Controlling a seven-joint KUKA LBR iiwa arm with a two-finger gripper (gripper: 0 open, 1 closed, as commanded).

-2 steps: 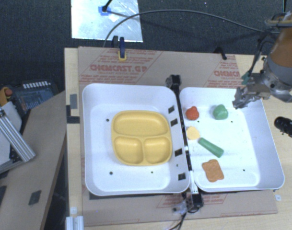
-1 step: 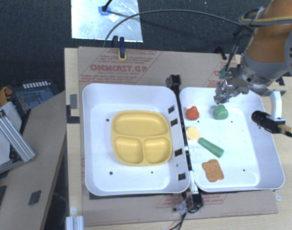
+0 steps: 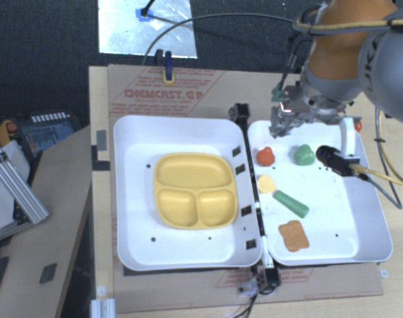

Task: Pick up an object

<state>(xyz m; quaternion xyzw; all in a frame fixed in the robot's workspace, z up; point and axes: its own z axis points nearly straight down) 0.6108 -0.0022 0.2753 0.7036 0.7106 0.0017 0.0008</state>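
We see the gripper hanging over the back corner of the right bin, near the red piece, probably lining up a grab. We can't tell if it's open or closed.

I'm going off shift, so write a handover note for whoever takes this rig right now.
Gripper: above the right bin's far left corner, nothing visibly held.
In the right bin: red piece, green lump, pale yellow piece, green stick, brown toast-like slab.
Left bin: yellow divided tray.
Done: nothing lifted yet.
Left: grasp and lift one object; the red piece looks nearest.
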